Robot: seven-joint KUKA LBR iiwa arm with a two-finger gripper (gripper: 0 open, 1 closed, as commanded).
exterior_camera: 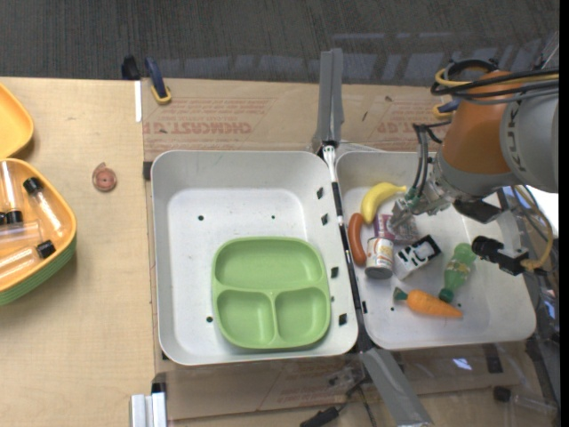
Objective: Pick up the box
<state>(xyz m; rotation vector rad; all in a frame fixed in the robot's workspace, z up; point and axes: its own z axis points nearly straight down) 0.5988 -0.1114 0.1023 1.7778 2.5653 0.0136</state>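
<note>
The box (416, 254) is small, white with black markings, and lies tilted in the middle of the right bin (498, 327). The gripper (403, 223) hangs over the bin's left part, just above and to the left of the box, right over a small can (380, 254). Nothing shows between its fingers. The grey arm with its orange band (476, 136) reaches in from the upper right.
Around the box lie a banana (380, 198), a red sausage (356, 237), a green bottle (457, 269) and a carrot (428, 304). The left bin (178, 238) holds a green divided plate (271, 292). A yellow tray (36, 229) with vials sits far left.
</note>
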